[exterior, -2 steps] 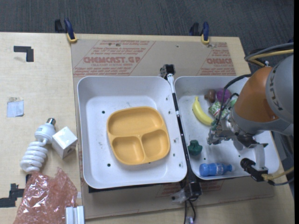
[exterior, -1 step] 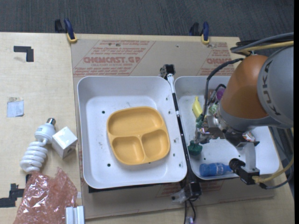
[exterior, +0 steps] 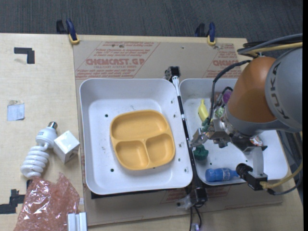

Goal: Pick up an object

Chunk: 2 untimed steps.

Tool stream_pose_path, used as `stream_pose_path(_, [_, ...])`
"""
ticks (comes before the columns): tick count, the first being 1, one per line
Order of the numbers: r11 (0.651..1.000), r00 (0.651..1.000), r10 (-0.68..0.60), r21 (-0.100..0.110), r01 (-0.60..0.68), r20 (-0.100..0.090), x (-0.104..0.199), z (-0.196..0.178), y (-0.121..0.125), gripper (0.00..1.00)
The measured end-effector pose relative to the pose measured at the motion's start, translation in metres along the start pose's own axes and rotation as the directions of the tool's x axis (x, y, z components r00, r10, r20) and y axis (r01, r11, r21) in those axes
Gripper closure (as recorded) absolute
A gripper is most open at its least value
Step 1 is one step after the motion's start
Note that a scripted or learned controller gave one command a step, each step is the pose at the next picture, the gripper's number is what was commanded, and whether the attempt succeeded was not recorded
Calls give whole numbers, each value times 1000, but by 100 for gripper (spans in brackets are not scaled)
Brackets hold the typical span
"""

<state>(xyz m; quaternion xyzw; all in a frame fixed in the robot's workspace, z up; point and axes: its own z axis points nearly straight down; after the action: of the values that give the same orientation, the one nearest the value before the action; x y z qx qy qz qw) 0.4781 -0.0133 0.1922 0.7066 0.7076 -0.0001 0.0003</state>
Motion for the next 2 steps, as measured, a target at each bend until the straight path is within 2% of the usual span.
stream_pose_path(1, [1000,1000,0,0,0,0,0,0,0,0])
stream_pose_path(2, [1000,1000,3,-3,-3,1,-91,84,1,0])
